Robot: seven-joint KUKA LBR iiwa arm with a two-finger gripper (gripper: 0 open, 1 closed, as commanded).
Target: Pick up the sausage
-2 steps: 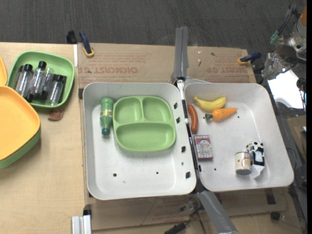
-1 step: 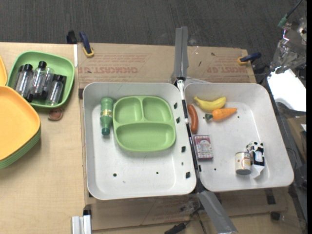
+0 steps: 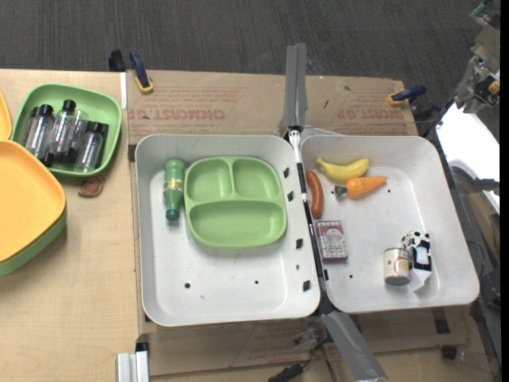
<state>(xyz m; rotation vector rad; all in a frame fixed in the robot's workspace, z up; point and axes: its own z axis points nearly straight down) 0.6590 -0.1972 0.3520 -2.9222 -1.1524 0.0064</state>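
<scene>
Sausage [image 3: 316, 193]: it lies in the right bin [image 3: 445, 173], pressed along that bin's left wall, near the back-left corner, its length running parallel to the wall. That leaves little room on the wall side for a finger.
Banana [image 3: 343, 167]: just beside the sausage's far end, towards the bin's back edge, lying crosswise.
Carrot [image 3: 363, 186]: near the banana's front side, pointing its green stub towards the sausage; the two look close but apart.
Card box [image 3: 332, 240]: just in front of the sausage's near end, also close to the left wall.
Can [image 3: 396, 266]: near the front-right corner, touching a black-and-white toy [image 3: 419, 253].
Left bin [image 3: 159, 293]: holds a green divided plate [image 3: 235, 201] in its back half and a green bottle [image 3: 173, 188] lying along the back-left side, between plate and wall.
Bench left of the bins: a green tray of small bottles [image 3: 67, 130] and stacked orange plates [image 3: 28, 213], well apart from the task.
Gripper: I cannot tell whether its fingers are apart or together; machinery at the upper right edge is too cropped to read.
Stage, as I judge it: the pick is not yet made, since the sausage rests free on the bin floor.
Next move, as I judge it: a descent with the fingers spanning the sausage's short width, mindful of the wall.
</scene>
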